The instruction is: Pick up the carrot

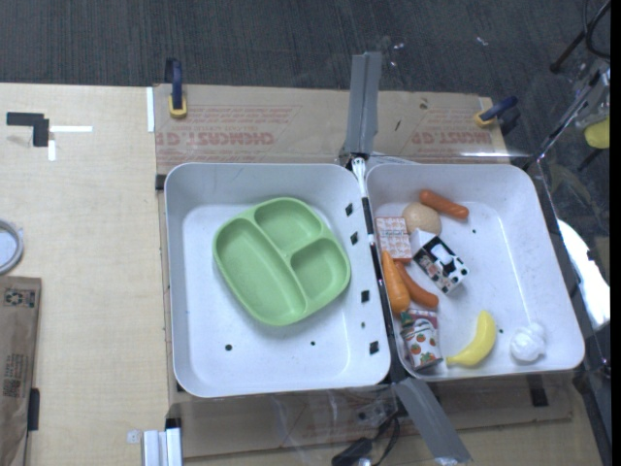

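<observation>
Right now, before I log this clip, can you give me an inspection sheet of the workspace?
Surface: two shallow white bins, left bin and right bin, side by side on a wooden bench.
Job's things: carrot in the right bin, lying along its left wall.
Clutter: green divided plate in the left bin; in the right bin a banana, a black-and-white block, a small printed carton, a sausage-like orange piece, a white ball.
Claw: nothing seen.
Cables: dark cables at the upper right.
Surroundings: two clamps on the cardboard behind the bins; dark carpet.
</observation>
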Controlling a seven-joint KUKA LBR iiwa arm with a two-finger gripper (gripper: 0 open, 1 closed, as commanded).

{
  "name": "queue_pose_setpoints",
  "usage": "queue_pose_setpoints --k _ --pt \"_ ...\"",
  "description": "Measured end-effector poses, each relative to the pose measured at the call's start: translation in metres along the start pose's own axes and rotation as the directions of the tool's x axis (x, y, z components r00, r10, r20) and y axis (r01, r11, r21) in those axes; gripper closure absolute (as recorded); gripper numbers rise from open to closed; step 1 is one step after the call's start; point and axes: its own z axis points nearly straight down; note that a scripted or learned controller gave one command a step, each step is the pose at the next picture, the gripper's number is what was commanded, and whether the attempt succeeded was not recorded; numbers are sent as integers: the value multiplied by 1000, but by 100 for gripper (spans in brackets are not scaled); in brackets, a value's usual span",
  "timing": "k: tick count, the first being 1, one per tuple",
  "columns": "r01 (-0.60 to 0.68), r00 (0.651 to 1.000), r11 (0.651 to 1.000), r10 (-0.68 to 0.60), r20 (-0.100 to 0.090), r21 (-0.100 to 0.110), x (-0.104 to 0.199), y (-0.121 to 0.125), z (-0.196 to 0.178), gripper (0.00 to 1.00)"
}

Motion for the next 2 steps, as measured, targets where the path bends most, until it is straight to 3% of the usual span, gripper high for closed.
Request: queue_pose_setpoints --k 1,2 --pt "310 951 951 -310 0 1 -1 -4 -17 100" --pt "305 952 952 -305 5 4 -2 -5 -25 100"
